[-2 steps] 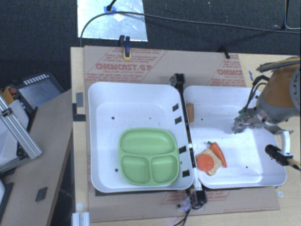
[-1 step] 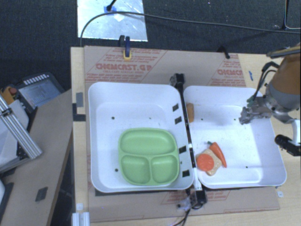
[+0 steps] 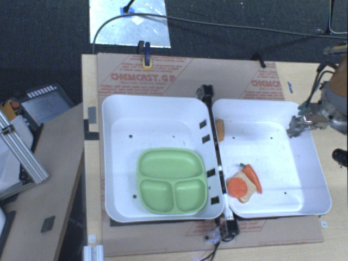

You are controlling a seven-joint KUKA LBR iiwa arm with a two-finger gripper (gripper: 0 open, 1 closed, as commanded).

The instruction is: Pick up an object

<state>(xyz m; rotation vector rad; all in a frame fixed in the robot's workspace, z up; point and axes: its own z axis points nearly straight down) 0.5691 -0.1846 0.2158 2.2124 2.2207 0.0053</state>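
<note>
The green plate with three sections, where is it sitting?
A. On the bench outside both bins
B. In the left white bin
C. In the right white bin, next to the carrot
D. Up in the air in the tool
B. The green plate lies flat in the left white bin, near its front edge, while the orange toy food sits in the right bin.
</note>
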